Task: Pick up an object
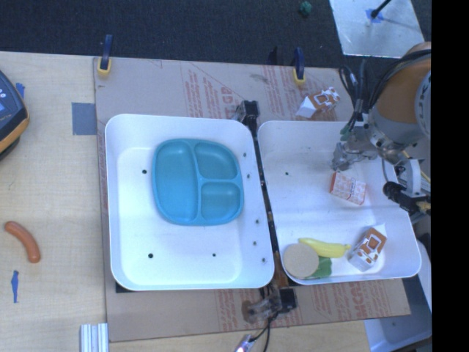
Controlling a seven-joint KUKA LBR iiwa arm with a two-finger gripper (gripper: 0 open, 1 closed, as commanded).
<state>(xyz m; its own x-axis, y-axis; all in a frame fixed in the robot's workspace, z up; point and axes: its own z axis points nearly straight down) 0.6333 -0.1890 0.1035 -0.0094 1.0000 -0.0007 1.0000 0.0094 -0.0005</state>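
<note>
My gripper (347, 157) hangs over the back of the right bin (293, 218), just above and left of a small orange-and-white packet (347, 188). Along the front of that bin lie a round tan disc (298, 259), a yellow banana-shaped piece (325, 247) with something green (323, 268) under it, and a small carton-shaped box (367, 248). I see nothing held in the gripper. A blue divided plate (198, 181) rests in the left bin (132, 255).
Another small carton (319, 103) lies on the cardboard behind the right bin. A toy sausage (23, 240) lies on the bench at far left, near a dark device (10, 116). Clamps (105, 56) hold the cardboard's back edge.
</note>
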